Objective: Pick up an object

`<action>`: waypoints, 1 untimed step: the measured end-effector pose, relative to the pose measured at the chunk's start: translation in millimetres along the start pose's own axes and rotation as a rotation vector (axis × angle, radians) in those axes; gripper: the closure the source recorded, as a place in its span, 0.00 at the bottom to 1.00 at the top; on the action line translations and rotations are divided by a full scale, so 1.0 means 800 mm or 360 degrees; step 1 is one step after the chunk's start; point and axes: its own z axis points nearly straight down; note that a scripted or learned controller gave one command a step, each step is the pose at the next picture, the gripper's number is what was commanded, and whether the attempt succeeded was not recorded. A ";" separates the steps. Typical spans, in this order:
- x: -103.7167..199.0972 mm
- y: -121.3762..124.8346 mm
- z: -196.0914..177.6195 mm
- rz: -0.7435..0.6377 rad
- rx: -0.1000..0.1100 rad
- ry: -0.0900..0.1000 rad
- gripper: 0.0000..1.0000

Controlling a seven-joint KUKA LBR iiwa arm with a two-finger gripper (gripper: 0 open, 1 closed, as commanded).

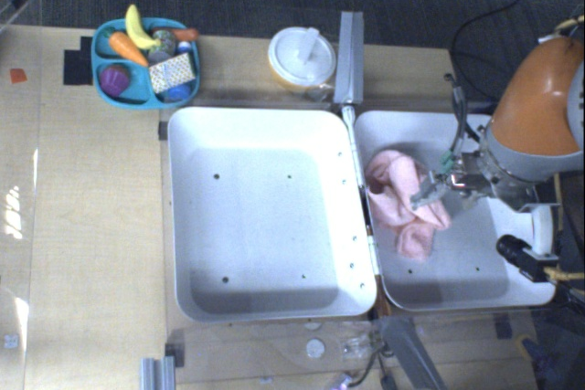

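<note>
A crumpled pink cloth (399, 199) lies in the right white bin (475, 283), close to the bin's left wall. My gripper (430, 194) reaches in from the right and sits low over the cloth's right side, touching or pressing into its folds. The cloth still rests on the bin floor. The grey arm with its orange band (544, 100) stands over the bin's right edge.
The left white bin (265, 288) sits beside the right one, with a metal divider bar (348, 59) at the back between them. Behind the bins are a blue tray of toy food (144, 59) and a white lidded cup (302, 57).
</note>
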 end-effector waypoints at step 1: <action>-0.032 0.037 0.126 -0.0006 -0.0021 -0.0003 0.00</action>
